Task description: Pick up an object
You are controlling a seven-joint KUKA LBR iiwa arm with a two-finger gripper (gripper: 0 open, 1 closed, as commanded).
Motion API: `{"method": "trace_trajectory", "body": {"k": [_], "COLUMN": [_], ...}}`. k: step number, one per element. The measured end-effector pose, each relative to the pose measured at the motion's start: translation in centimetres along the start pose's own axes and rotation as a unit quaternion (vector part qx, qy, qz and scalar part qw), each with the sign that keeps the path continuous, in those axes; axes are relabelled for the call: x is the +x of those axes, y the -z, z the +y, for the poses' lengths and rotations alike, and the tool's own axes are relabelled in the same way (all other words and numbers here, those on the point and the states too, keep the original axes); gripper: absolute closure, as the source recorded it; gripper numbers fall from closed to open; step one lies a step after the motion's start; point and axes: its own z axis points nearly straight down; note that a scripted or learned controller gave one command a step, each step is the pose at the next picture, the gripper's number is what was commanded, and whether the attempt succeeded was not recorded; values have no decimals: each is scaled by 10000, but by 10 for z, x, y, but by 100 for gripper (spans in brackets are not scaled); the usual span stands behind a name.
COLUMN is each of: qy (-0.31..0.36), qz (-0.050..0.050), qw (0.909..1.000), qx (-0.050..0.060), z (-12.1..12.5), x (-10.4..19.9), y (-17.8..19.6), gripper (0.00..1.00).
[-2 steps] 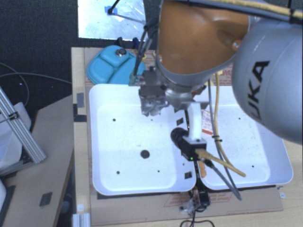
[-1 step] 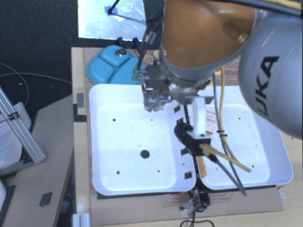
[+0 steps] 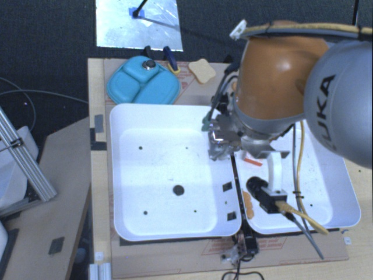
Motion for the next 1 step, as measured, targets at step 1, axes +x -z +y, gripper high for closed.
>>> {"method": "trace_trajectory", "body": {"k": [1], "qy": [46], "qz": [6], "qw": [10000], "qx": [31], "z": [-6], "x": [13], "y": [-144], "gripper": [100]}}
